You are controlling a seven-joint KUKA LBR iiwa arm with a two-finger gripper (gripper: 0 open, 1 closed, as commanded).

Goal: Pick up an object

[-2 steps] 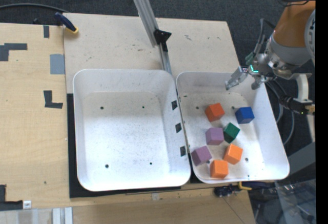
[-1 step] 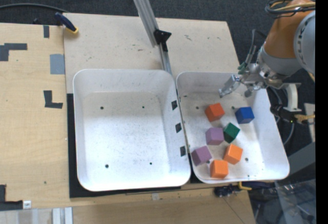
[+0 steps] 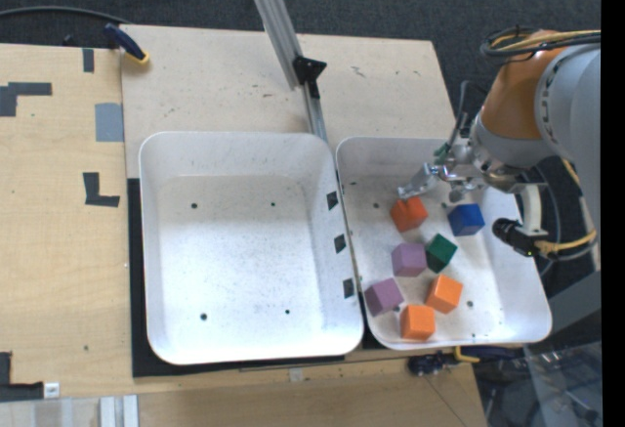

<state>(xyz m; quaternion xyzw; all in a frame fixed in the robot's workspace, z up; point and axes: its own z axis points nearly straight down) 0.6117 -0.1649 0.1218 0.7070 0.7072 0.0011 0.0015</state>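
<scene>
1. Both white bins [image 3: 156,161] looked like smooth moulded plastic, faintly glossy, and speckled with dark scuffs.
2. The surface [image 3: 59,220] was pale wood, matt, with grey tape patches.
3. The blocks [image 3: 409,259] appeared matt, with smooth faces; material unclear.
4. The claw [image 3: 444,171] showed bare, shiny metal.
5. The arm's orange band [image 3: 513,98] looked smooth and glossy.
6. The slanted rail [image 3: 269,0] was brushed metal.
</scene>
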